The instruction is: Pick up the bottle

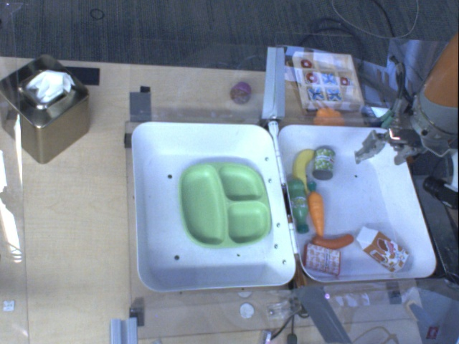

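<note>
Camera view is looking down on two white bins sitting side by side on a wooden bench. The left bin (150, 264) is holding a big green plate (224, 203) with three parts. The right bin (387, 206) is holding lots of little things. The grey arm (437, 113) is reaching in from the right, and its gripper (373, 147) is hanging over the top right part of that bin with its fingers spread apart and nothing between them. The bottle (299, 206) is small and green, and it is lying on its side, squeezed against the left wall of the right bin. A yellow banana (302, 166) is touching its top end, and an orange carrot (316, 214) is lying just beside it. A little can (323, 163) is standing near the banana. To do this well, I think the gripper needs to be moving left and down, turning so one finger slips between the bottle and the carrot. The wall is leaving very little room, so going slowly is looking smart.
</note>
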Tool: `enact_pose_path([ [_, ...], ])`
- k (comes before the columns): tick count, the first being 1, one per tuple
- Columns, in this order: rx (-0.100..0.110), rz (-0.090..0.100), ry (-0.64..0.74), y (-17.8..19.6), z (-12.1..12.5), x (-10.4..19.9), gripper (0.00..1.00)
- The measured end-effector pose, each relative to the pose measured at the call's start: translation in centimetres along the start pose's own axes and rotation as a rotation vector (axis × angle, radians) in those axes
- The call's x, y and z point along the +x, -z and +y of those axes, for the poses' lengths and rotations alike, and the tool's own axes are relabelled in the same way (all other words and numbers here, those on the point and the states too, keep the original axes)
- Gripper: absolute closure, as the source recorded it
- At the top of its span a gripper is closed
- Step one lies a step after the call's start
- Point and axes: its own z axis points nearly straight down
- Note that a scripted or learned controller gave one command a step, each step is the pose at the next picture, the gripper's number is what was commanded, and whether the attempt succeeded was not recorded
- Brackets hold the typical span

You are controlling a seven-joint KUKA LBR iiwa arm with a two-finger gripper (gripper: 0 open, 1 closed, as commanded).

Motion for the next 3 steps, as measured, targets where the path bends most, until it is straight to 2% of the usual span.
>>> enact_pose_path([
  [1, 0.004, 0.002, 0.309, -9.6, -4.8, -4.7, 0.00],
  [2, 0.001, 0.002, 0.359, -6.0, -8.5, -0.6, 0.00],
  [3, -0.006, -0.001, 0.362, -4.8, -8.2, -0.6, 1.00],
])
